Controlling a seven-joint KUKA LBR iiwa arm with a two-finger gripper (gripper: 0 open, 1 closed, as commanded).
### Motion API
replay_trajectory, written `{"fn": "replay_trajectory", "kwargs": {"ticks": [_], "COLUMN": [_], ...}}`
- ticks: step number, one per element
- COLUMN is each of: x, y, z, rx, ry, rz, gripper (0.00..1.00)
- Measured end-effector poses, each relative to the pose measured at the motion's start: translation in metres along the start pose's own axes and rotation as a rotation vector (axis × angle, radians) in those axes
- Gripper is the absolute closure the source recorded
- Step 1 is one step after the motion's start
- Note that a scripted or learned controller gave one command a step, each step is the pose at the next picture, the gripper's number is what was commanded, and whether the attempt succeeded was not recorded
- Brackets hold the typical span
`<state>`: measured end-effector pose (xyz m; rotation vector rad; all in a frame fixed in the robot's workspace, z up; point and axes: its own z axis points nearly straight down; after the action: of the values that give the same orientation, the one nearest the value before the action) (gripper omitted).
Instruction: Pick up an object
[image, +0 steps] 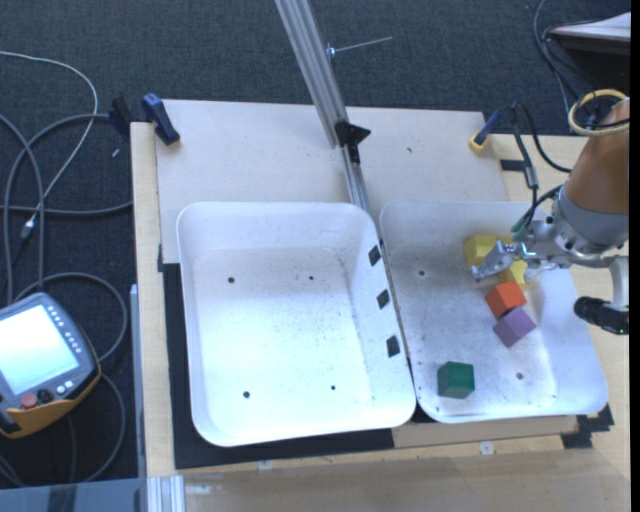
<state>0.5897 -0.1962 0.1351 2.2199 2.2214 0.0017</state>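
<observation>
In the right bin (430, 300) lie several small blocks. A yellow block (481, 246) sits at the upper right, with an orange cube (506, 298) just below it, a purple cube (515, 326) below that, and a green cube (456, 379) near the bin's front edge. My gripper (498, 262) reaches in from the right and hangs low over the yellow block, partly covering its right side. Its tip is just above the orange cube. The grey and orange arm (598, 185) hides whatever lies behind it.
The left bin (200, 300) stands beside the right one, separated by a raised rim with black clips (383, 298). A metal pole (318, 75) slants across the back of the bench. Cables and a hand-held pendant (40, 355) lie on the floor at the left.
</observation>
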Motion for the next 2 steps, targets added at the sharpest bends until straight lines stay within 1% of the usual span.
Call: {"fn": "replay_trajectory", "kwargs": {"ticks": [1, 2], "x": [-0.006, 0.034], "y": [0.027, 0.080], "z": [0.011, 0.034], "rx": [0.001, -0.002], "ry": [0.000, -0.004], "rz": [0.001, -0.003], "gripper": [0.00, 0.00]}}
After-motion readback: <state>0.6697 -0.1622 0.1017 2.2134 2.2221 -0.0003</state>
